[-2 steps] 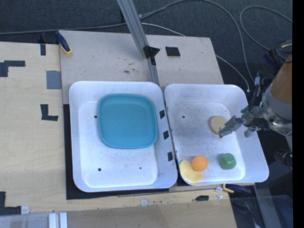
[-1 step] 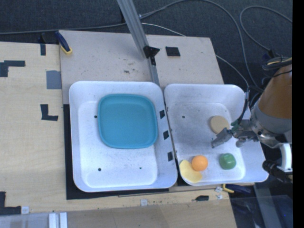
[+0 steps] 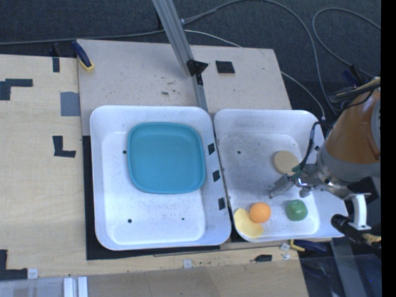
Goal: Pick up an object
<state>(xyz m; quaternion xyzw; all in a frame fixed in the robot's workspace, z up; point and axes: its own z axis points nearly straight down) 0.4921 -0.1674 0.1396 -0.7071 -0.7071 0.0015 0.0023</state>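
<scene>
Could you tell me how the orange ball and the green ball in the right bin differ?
The orange ball is orange and rests against a yellow piece; the green ball is green and lies by itself, touching nothing. The orange ball lies further left, the green ball nearer the pincer. Both are round, similar in size, and near the right bin's front edge.

- It looked like a robotics lab, not a home or kitchen
- The surface (image 3: 37, 166) was plain plywood marked with dark tape patches (image 3: 69, 103)
- Two shallow white bins (image 3: 111, 228) sat side by side on a dark mat
- A bare metal strut (image 3: 176, 26) slanted across a beige board (image 3: 154, 73)
- Loose cables (image 3: 297, 23) trailed over dark carpet (image 3: 62, 11)
- A grey and orange industrial arm (image 3: 356, 135) reached in from the right
</scene>
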